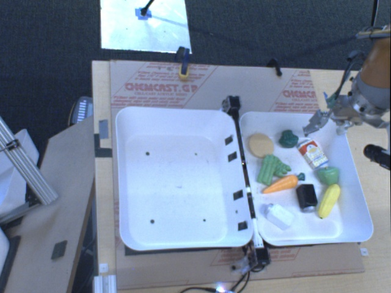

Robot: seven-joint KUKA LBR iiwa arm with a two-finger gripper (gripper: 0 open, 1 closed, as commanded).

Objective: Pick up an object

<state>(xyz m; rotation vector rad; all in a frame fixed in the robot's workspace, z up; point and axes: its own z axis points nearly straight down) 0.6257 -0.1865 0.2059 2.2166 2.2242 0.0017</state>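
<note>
Over the right bin's (357, 215) far edge the gripper (319, 122) hovered; whether it was spread or pressed together, I couldn't tell. Below it, near that edge, lay a small bottle (313, 153), with a carrot (281, 184) toward the bin's middle.

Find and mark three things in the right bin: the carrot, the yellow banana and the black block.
carrot (281, 184), camera view, on the middle of its orange body.
yellow banana (328, 201), camera view, on the middle of its curve.
black block (306, 196), camera view, on its top face.
</note>
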